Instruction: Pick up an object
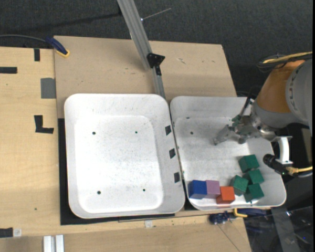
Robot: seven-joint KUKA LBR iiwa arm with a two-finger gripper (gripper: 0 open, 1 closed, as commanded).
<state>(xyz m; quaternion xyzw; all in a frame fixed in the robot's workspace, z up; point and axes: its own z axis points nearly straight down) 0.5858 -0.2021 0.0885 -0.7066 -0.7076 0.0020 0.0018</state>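
Several small blocks lie in the near right corner of the right bin. A blue cube, a purple cube and an orange cube sit in a row along the front wall. Several green blocks cluster to their right, reaching to the corner. My gripper hangs low over the bare middle of the right bin, up and left of the green blocks and apart from them. Nothing shows in its grasp. The orange-banded wrist sits behind it at the right edge.
The left bin lies beside the right one, sharing a middle rim with black clips. A slanted metal pole with a black clamp runs down to the bins' far edge. A cable loops near the right bin's right wall.
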